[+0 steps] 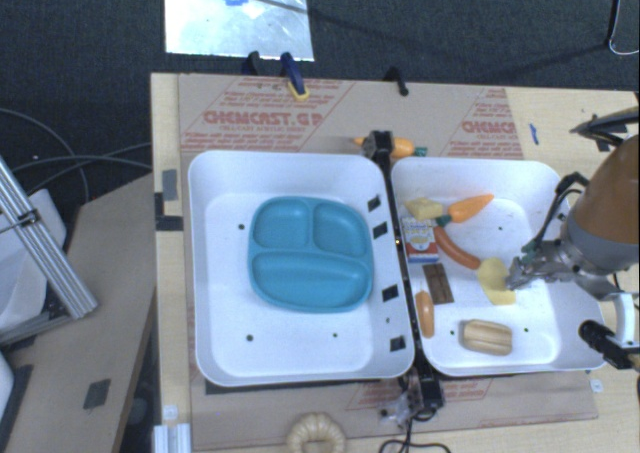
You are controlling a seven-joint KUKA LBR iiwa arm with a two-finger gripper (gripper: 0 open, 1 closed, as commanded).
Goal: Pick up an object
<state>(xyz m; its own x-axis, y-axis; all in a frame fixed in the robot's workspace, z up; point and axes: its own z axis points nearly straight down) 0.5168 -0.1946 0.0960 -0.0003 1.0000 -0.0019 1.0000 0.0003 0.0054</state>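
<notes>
The right bin (545, 181) holds several toy foods. An orange carrot (468, 207) lies beside a yellow wedge (423, 208) at the back. A small printed box (419, 235), a red sausage (455, 249), a brown bar (434, 282), a small orange piece (425, 313) and a tan bread roll (486, 337) lie further forward. A pale yellow piece (493, 281) sits mid-bin. My gripper (519, 275) is low in the bin, right against that yellow piece's right side. The arm reaches in from the right.
The left bin (215, 241) holds a blue divided plate (308, 252). A black divider with clips (392, 261) runs between the bins. An orange and yellow item (398, 148) lies on the cardboard behind the bins. A tan ring (316, 433) lies at the front edge.
</notes>
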